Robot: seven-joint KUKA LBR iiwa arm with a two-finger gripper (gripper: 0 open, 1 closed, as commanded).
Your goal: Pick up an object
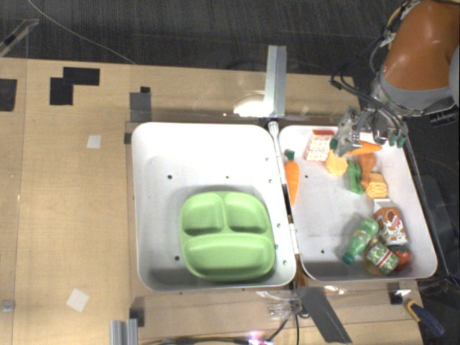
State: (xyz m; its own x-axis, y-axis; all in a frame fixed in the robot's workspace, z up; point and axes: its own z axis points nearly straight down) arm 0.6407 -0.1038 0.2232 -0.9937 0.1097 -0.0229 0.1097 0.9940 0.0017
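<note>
Two bins: we see the gripper [350, 136] over the right bin's [316, 254] far edge, above a yellow toy [336, 164]; finger state unreadable, possibly touching. Open floor lies centre-left.

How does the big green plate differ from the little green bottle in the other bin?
The green divided tray lies flat in the left bin and is pale green; the green bottle lies on its side in the right bin and is darker. The tray is far larger. The tray sits alone; the bottle lies among other toy foods. Both are green.
</note>
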